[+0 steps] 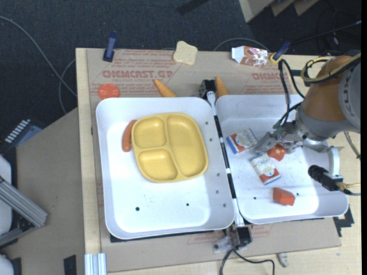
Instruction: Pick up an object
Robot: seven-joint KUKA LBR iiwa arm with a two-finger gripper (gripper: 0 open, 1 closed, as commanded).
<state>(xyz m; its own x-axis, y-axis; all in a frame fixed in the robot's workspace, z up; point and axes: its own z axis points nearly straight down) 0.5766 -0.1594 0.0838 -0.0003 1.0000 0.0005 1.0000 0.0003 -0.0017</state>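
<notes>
Left bin [114,171]: left of the right bin, touching it along one edge.
Right bin [304,211]: landmark; white and shallow.
Arm [330,105]: over the right bin's far right part.
Yellow tray [169,146]: three compartments, in the left bin.
Gripper [274,145]: low over the right bin's middle; finger state cannot be told.
Small carton [265,168]: right bin centre, just beside the gripper.
Blue-edged packet [241,141]: right bin, upper left.
Orange piece [283,196]: right bin, near edge.
</notes>
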